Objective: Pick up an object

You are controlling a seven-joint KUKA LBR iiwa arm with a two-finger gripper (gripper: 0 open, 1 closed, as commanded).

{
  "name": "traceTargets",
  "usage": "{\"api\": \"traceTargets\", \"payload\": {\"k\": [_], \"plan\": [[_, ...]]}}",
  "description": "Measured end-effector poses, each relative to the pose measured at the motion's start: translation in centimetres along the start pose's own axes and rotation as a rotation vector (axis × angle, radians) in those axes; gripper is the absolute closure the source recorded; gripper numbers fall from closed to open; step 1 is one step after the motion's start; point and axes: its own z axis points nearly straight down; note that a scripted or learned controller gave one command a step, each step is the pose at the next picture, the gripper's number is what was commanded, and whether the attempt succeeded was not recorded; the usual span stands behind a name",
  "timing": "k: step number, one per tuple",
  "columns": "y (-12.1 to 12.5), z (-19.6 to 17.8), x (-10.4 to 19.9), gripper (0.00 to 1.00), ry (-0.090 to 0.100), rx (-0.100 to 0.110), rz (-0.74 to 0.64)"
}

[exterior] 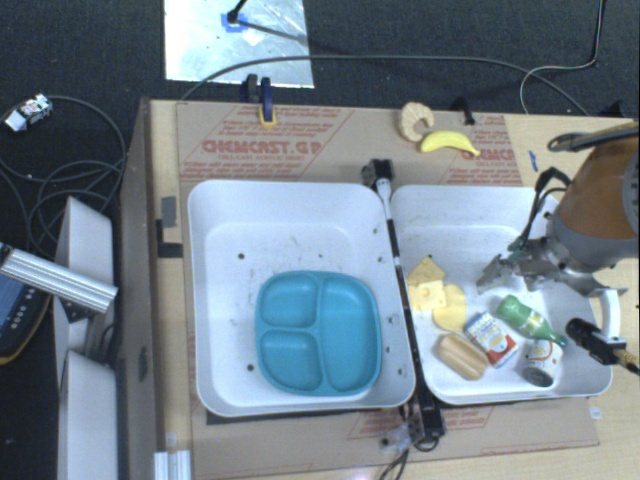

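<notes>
Jaws spread open, holding nothing; the gripper (500, 268) hovers at ten o'clock of one green bottle (524, 317). One blue tray (318, 330), one banana (448, 142). Cardboard (260, 146) reads "CHEMCAST GP".

Red lettering on the brown board (262, 146) under the bins reads roughly "CHEMCAST GP", repeated faintly elsewhere; smaller print is illegible.

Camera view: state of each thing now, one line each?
Blue tray: flat in left bin, compartments bare.
Green bottle: lying on its side, right bin.
Cheese wedge: resting by the divider.
Banana: on the board outside the bins.
Tool: low over right bin, holding nothing visible.
</notes>
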Motion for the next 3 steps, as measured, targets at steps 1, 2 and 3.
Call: {"api": "traceTargets", "payload": {"k": [1, 2, 3], "plan": [[7.7, -6.7, -2.4, 0.00, -0.002, -0.003, -0.002], [2.6, -6.5, -2.4, 0.00, 0.000, 0.002, 0.001], [-3.2, -8.3, -2.8, 0.00, -0.001, 0.001, 0.002]]}}
